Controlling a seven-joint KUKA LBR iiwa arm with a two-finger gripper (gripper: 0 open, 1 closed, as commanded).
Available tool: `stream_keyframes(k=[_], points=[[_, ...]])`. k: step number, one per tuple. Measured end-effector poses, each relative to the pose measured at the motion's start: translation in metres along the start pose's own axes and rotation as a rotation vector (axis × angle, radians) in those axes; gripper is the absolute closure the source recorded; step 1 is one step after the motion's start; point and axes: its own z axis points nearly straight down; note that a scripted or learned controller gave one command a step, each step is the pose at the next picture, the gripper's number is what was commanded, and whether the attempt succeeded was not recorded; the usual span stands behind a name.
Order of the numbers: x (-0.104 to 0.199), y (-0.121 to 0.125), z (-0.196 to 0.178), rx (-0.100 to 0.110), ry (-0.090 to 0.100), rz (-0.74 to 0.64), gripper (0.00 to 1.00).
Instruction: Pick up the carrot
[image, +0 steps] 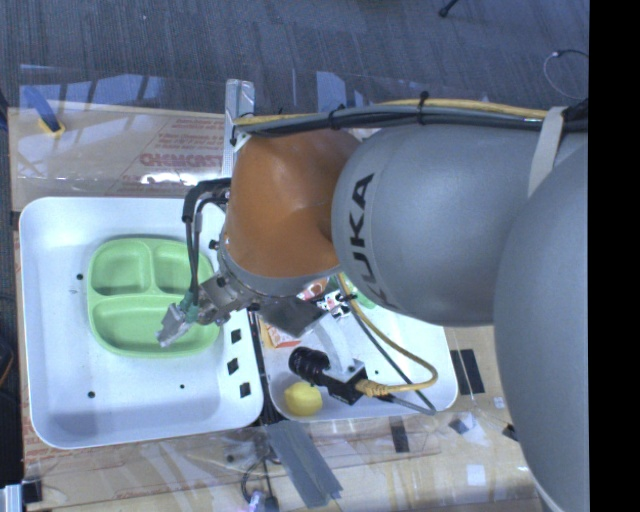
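Note:
My gripper (178, 326) hangs low over the near right corner of a green divided plate (130, 270) in the left bin (60, 400). Nothing can be made out in the gripper. The orange band and grey body of the arm cover most of the right bin (440, 385). A small orange sliver (268, 341) peeks out from under the wrist at the right bin's left wall; I cannot tell whether it is the carrot.
A yellow round fruit (303, 399) lies at the near left of the right bin. The green plate's three compartments hold nothing. White floor of the left bin lies bare around the plate, widest at the near side.

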Motion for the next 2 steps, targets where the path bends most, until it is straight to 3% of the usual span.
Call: stream_keyframes(k=[1, 2], points=[[-0.030, -0.015, 0.066, 0.000, 0.001, -0.180, 0.00], [0.014, 0.009, 0.161, -0.007, -0.001, -0.059, 0.00]])
